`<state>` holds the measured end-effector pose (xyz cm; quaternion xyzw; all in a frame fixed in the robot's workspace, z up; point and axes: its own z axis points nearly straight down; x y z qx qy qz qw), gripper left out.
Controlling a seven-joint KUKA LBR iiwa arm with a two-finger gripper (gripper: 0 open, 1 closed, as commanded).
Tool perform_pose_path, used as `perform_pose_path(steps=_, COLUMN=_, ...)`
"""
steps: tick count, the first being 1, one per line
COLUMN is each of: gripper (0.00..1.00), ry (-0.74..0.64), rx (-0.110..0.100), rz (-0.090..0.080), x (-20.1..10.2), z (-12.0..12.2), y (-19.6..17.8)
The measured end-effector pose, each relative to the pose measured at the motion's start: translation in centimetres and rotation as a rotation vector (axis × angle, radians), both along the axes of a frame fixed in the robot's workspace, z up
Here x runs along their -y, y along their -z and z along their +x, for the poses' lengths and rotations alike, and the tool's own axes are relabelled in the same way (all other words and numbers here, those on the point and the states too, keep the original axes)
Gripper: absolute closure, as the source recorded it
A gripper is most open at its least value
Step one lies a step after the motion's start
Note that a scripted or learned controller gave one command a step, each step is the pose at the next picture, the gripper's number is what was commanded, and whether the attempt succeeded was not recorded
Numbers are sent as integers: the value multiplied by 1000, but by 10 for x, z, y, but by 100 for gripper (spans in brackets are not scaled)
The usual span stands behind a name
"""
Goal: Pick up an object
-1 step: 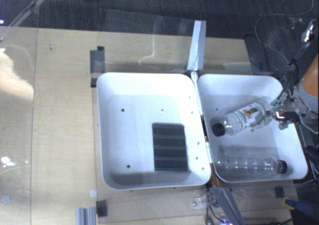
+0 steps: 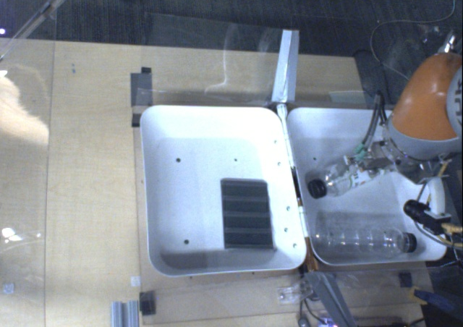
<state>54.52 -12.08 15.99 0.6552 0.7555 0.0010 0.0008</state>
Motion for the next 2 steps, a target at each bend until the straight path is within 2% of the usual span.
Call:
perform_pose_path(steps=1, gripper=0, ry=67, rx=7, rz=0, x=36, z=29, y=53)
perform_pose_path(steps=2, gripper=0, ry=39, rx=39, rz=-19, x=10, z=18, y=54)
